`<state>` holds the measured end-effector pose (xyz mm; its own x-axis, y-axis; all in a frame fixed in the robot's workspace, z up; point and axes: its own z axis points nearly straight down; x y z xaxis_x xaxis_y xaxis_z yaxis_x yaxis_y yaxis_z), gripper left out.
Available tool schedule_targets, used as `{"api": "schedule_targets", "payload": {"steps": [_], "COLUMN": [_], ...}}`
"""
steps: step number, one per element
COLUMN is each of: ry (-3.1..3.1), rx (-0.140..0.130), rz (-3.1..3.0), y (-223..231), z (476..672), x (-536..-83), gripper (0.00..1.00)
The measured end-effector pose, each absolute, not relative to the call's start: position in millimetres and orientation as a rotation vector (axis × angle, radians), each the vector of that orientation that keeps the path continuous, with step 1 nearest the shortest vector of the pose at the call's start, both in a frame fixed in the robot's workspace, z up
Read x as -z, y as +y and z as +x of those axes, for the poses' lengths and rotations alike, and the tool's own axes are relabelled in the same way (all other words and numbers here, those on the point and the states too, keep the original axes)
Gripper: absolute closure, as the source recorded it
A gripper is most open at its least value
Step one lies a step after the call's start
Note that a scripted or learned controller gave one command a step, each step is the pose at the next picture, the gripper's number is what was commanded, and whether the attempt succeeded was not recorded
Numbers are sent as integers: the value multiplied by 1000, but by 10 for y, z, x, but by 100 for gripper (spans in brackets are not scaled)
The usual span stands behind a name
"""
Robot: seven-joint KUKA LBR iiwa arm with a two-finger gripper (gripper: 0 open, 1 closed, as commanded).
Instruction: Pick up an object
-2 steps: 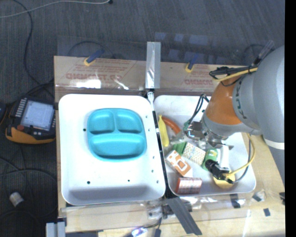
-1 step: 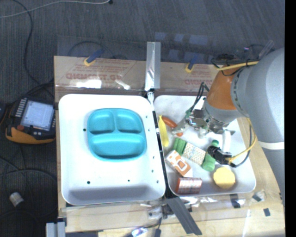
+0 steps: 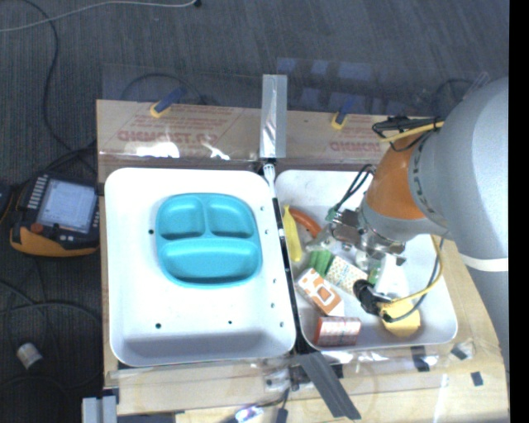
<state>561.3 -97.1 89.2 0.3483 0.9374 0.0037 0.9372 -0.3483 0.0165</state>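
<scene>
Dark carpet floor (image 3: 165, 41), loose cables (image 3: 33, 25)

The arm (image 3: 463, 165) is cut by the right edge and hides the right bin's (image 3: 438, 330) far corner; fingers are lost among the objects below it.

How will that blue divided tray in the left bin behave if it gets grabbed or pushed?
The blue divided tray looks like rigid moulded plastic, so it is probably stiff and light for its size. It lies flat on the left bin floor, so it will likely slide rather than tip or roll. Its glossy, rounded rim may slip from a pinch.
</scene>
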Motion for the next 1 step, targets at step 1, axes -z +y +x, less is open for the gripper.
{"api": "schedule_targets", "payload": {"steps": [1], "ry": [1821], "rx": [-19], "rz": [2544], "y": [-989], "z": [5079], "x": [-893], "gripper": [0]}}
